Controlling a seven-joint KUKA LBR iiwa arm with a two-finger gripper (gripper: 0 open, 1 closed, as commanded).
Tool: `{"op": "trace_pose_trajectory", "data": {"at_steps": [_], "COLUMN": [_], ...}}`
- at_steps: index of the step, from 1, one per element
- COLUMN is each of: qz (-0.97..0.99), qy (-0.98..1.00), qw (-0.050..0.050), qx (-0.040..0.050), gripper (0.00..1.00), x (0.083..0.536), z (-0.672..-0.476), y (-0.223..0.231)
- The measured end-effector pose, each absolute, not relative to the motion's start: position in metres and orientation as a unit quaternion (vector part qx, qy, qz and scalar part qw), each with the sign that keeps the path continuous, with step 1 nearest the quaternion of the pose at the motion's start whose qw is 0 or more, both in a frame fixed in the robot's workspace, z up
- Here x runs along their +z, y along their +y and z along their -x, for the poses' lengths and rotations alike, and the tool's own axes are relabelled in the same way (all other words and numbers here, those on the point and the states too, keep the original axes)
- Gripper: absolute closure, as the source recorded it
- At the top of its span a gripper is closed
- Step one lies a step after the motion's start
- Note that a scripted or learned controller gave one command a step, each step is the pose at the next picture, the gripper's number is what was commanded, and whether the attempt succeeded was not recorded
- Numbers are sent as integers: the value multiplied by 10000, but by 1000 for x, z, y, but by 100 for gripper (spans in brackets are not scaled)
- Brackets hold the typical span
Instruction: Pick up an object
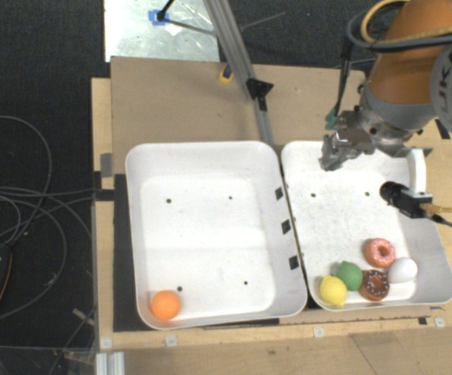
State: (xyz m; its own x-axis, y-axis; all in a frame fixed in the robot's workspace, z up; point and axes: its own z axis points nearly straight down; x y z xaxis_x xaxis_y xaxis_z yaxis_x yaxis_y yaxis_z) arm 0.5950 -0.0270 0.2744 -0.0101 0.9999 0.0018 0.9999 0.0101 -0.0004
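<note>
Gripper [333, 156] finger state unreadable, nothing visibly held; pink donut [379, 251] well below fingers, looks light, rigid: pinch across ring.

Cut off and unclear

The arm [413, 53] runs past the top and right edges. The gripper [332, 156] is too blurred to read. The chocolate doughnut [375, 286] partly hides behind neighbouring toys.

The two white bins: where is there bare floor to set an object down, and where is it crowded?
The left white bin is bare except the orange ball in its near left corner. The right white bin is free across its middle, below the gripper. Its near edge is crowded: yellow lemon, green ball, pink doughnut, chocolate doughnut, white ball.
</note>
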Motion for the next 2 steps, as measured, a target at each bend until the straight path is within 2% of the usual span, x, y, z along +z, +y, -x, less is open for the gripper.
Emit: {"op": "trace_pose_trajectory", "data": {"at_steps": [1, 2], "qz": [7031, 7033], "qy": [-7111, -7109], "qw": [7, 14], "qx": [-10, -2], "gripper": [100, 100], "x": [268, 244], "z": [-600, -590], "y": [28, 82]}}
